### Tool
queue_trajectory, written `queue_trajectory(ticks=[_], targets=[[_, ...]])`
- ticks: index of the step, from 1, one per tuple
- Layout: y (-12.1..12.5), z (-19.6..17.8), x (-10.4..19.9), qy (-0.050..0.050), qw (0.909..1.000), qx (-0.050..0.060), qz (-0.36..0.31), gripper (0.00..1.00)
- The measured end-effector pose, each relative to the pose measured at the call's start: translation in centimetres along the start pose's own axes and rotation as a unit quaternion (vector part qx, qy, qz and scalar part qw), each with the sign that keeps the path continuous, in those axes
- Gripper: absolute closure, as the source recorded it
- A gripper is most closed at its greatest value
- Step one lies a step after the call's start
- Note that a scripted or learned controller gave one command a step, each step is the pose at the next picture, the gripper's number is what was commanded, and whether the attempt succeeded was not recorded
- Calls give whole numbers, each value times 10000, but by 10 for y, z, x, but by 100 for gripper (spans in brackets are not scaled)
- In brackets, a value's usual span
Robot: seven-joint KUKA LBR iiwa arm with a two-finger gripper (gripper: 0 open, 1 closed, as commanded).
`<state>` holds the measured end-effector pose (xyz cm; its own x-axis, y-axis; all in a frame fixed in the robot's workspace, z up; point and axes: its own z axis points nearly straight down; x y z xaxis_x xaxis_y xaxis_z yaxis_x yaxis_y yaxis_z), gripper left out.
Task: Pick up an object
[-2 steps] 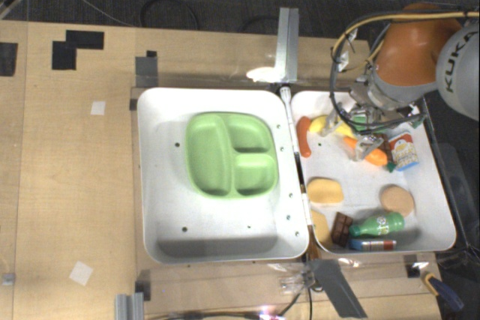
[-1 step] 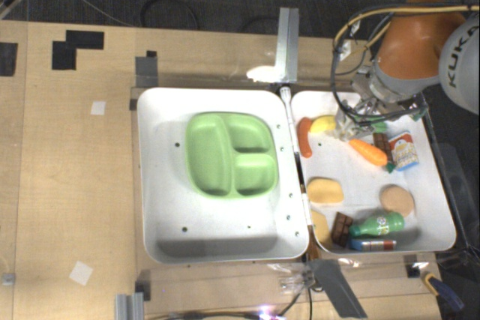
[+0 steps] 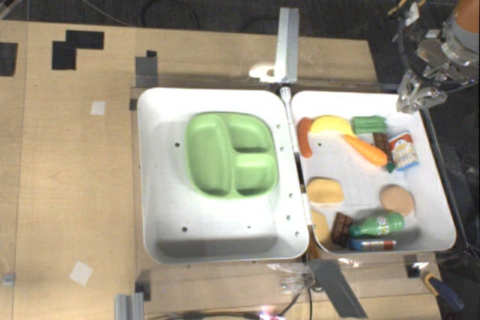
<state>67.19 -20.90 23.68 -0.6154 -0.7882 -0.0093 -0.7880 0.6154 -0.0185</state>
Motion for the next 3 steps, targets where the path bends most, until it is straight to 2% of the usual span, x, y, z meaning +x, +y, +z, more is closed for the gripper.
queue_trajectory(ticks=[1, 2, 3], targets=[[3, 6, -3, 6, 10000, -55, -21, 0], [53, 107, 35, 25, 9989, -109, -448, 0], [107, 144, 34, 6, 9993, -36, -382, 0]])
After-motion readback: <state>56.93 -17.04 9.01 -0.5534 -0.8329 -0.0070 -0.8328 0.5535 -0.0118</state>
